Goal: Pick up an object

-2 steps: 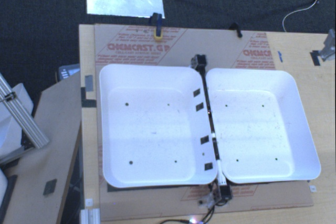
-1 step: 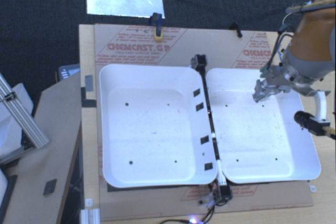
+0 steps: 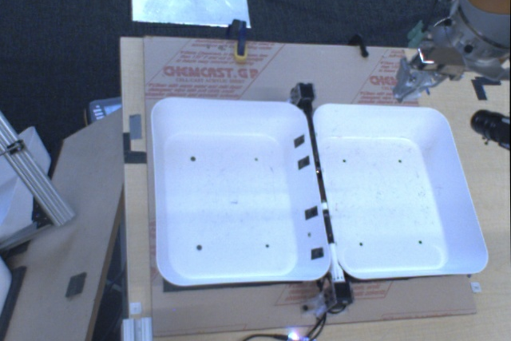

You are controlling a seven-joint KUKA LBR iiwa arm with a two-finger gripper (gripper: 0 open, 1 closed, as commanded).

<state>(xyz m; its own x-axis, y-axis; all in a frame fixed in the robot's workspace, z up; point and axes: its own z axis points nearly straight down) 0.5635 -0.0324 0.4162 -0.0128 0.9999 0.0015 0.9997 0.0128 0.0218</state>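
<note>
Hovering beyond the right bin's (image 3: pixel 447 132) far right corner, the gripper (image 3: pixel 409 85) looks bare, whether spread or pressed together I cannot tell. No object lies in either bin, so it should locate a target before descending; the left bin (image 3: pixel 164 140) sits alongside.

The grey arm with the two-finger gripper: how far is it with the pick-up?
Nothing looks done yet. The grey arm's two-finger gripper is above the far right corner of the right shallow white bin, outside its rim, and I see no object between its fingers. The left shallow white bin shows no graspable object either. The whole pick is left.
</note>
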